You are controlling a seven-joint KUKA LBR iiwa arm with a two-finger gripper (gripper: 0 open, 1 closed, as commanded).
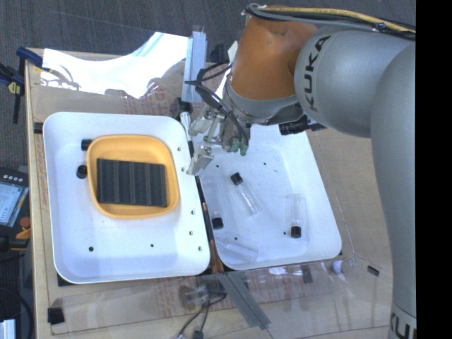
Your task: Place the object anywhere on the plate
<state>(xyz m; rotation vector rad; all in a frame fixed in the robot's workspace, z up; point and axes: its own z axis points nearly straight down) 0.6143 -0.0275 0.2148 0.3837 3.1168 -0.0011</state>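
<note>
A yellow plate [132, 175] with a dark ridged centre lies in the left white bin [70, 253]. In the right bin [318, 210] lie three clear vials with black caps: one [244, 193] near the middle, one [294, 214] toward the right, and one [232, 244] by the front left wall. My gripper [215, 149] hangs over the right bin's back left corner, close to the divide between the bins. It sits above and to the left of the middle vial. I see nothing held in it.
The big grey and orange arm [332, 69] covers the back right of the right bin. A small black piece [85, 145] and another [82, 171] lie beside the plate's left edge. Cables and a metal strip [244, 299] lie in front of the bins.
</note>
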